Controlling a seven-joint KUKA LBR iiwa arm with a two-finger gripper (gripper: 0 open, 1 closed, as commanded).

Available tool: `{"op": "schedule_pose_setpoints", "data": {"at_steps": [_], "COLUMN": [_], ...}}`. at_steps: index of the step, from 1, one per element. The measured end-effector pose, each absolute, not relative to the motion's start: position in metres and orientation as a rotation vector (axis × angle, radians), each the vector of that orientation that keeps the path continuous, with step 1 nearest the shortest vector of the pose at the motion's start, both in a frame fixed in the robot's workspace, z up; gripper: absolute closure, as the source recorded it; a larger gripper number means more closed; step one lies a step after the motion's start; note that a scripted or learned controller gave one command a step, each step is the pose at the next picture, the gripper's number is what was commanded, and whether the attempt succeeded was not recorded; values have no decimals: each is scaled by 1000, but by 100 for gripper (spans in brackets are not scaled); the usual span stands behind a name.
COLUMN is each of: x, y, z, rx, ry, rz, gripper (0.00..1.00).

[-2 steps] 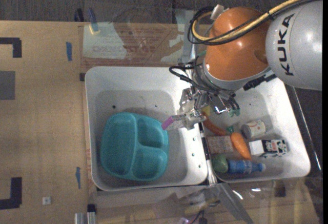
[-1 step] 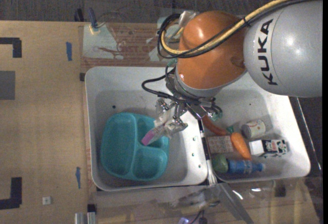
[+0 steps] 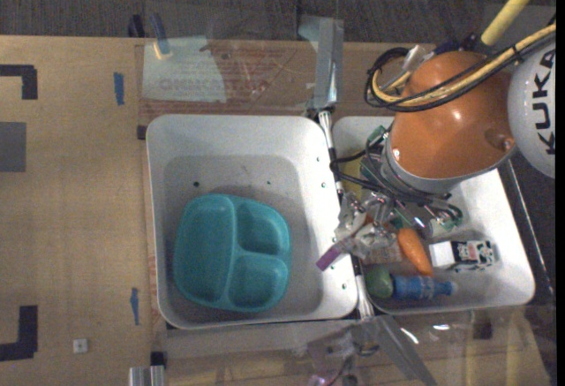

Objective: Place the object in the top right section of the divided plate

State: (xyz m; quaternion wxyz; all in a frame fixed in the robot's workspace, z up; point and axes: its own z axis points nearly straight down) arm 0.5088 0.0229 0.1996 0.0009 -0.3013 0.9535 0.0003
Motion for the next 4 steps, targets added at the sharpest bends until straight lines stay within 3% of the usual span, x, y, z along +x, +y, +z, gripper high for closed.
{"op": "schedule_pose_setpoints", "data": {"at_steps": [1, 2, 3, 4], "x": [516, 508, 489, 516], "y": [79, 96, 152, 145], "z": [206, 112, 159, 116], "rx": [-1153, -1009, -1619, -1567], "ry": [2914, 2949, 2683, 2687], "rz": [2, -5, 3, -5], "gripper": [100, 100, 100, 100]}}
